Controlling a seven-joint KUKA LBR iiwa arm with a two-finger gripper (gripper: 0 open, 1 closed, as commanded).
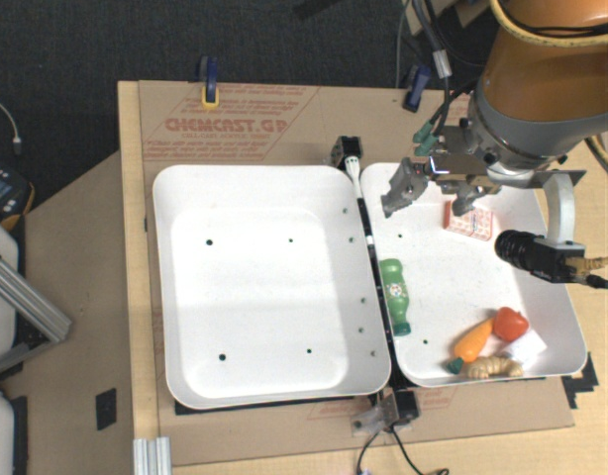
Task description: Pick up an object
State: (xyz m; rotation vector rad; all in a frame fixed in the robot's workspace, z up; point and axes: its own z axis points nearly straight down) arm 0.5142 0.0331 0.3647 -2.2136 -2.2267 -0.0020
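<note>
Grey, open and holding nothing, the end effector [435, 188] hangs over the right bin [423, 364] just beside a pink box [469, 224], probably light and stiff, best gripped across its narrow sides.

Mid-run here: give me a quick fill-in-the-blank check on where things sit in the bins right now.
1. The green bottle lies in the ____ bin, along its left wall.
2. The red tomato touches the ____ carrot.
3. The gripper hangs above the right bin, fingers spread, holding ____.

Missing words: right; orange; nothing
</note>
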